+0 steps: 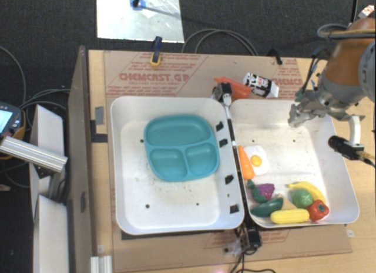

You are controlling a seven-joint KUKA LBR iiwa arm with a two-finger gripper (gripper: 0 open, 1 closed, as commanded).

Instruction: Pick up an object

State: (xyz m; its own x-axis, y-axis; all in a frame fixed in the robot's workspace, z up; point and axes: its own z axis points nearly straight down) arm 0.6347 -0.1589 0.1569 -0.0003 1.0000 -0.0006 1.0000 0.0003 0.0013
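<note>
The pincer (301,115) hangs over the far part of the right bin (346,175), away from the toys. Those lie along the bin's near edge: a carrot (245,161) and fried egg (256,159) by the divider, then an eggplant (264,191), corn (288,216), banana (310,190) and tomato (318,209). The left bin (126,148) holds a teal tray (180,147).

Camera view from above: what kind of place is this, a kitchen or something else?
Probably a robotics lab bench, not a kitchen: a robot arm reaches over two white bins, the food looks like plastic toys, and loose cables trail around.
</note>
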